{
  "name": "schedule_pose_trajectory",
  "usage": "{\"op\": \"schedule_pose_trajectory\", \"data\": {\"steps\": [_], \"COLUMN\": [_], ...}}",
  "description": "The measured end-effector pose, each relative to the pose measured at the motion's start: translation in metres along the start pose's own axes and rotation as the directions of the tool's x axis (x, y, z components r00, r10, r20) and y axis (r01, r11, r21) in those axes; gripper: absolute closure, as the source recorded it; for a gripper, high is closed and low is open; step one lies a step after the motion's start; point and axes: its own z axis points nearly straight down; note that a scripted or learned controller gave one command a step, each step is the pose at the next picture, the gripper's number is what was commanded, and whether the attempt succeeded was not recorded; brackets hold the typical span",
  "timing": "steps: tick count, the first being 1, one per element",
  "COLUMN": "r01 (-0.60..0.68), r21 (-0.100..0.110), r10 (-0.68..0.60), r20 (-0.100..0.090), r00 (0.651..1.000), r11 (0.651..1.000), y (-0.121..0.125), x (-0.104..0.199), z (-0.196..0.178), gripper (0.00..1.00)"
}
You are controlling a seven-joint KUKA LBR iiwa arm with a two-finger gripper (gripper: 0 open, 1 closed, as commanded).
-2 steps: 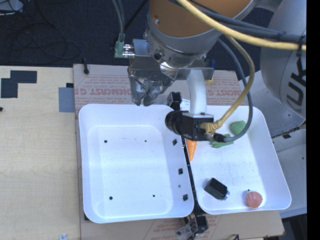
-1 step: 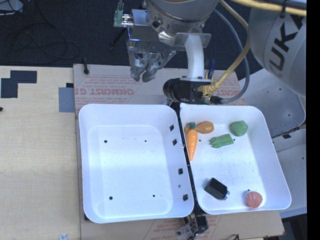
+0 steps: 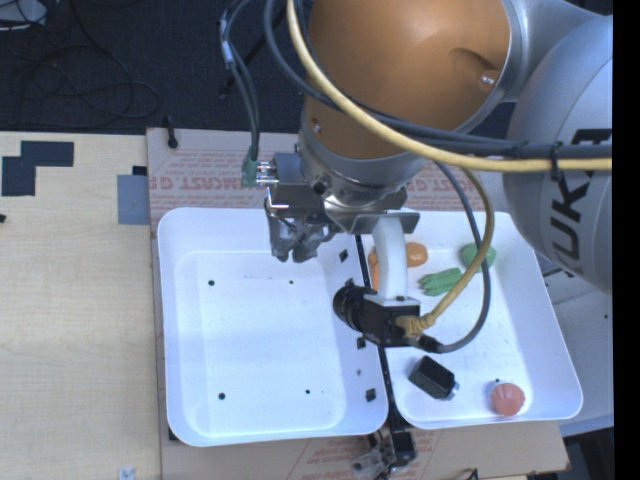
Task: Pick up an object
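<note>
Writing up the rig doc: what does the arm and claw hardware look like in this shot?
The arm is grey-silver with a big glossy orange band above the wrist and dark lettering on its right side. A yellow cable and black cables loop around the wrist. The claw is dark grey metal, with a white cylindrical part and a black block beside it.

robot lab | KUKA arm [image 3: 560, 118] | white bins [image 3: 190, 268] on bench | loose cables [image 3: 100, 78]
</note>
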Motion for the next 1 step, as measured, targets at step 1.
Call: {"op": "schedule_pose_trajectory", "data": {"steps": [1], "r01": [-0.004], "r21": [-0.007], "r10": [0.004], "r20": [-0.003], "r00": [1.000], "r11": [1.000], "y": [0.0033], "x": [-0.0007], "z": [-0.0143], "gripper": [1.00]}}
